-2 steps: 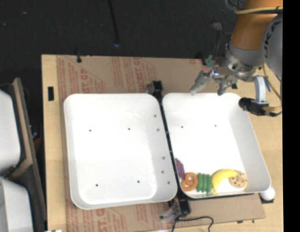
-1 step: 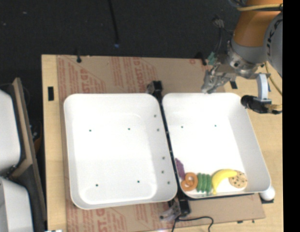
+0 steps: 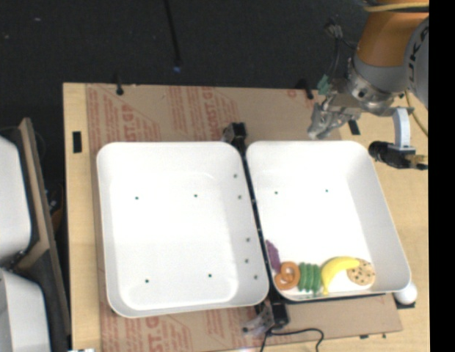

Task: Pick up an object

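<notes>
The arm (image 3: 389, 35) came in from the right of the view, grey w/ an orange band above the wrist. Its gripper (image 3: 324, 125) hung over the bench just past the far edge of the right bin (image 3: 374, 189), near that bin's far rim, w/ nothing seen between the fingers. The fingers pointed down & looked close together, but the view was too small and blurred there; can't tell if they were open or closed.

Two shallow white bins sat side by side on a brown cardboard sheet (image 3: 161, 112). The left bin (image 3: 110, 218) showed just its white floor w/ a few small dark dots.

All the objects lay in a row along the near wall of the right bin, well apart from the gripper. From left to right: a small purple piece (image 3: 272, 253) by the bin's left wall, an orange ring-shaped pretzel (image 3: 288, 276), a green ribbed item (image 3: 310, 277) touching or just beside the pretzel, a yellow banana (image 3: 337, 268) curved over next to the green item, and a round cookie w/ dark specks (image 3: 361, 273) against the banana's right end.

A black clip (image 3: 234, 133) sat at the far end of the gap btwn the bins. A small white ball (image 3: 407, 295) lay just outside the right bin's near right corner.
</notes>
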Action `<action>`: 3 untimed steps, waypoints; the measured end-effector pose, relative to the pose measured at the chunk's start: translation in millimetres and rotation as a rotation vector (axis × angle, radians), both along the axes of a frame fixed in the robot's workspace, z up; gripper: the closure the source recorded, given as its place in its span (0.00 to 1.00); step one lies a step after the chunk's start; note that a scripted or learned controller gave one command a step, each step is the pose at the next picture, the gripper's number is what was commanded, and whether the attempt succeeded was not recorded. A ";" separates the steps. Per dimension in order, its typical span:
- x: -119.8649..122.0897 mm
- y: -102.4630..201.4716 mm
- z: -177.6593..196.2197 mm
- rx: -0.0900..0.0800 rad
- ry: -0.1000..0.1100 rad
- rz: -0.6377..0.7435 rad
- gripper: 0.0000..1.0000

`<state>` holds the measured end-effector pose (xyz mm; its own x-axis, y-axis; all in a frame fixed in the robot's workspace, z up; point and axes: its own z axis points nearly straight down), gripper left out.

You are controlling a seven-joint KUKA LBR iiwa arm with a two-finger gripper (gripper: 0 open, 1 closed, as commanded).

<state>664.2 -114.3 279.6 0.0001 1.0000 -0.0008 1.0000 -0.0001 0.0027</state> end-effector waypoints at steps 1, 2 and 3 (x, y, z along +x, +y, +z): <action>4.1 -48.4 113.5 -0.002 -0.007 -0.003 1.00; 4.2 -46.6 118.6 -0.001 0.001 -0.001 1.00; 4.3 -47.1 128.7 -0.002 0.001 0.000 1.00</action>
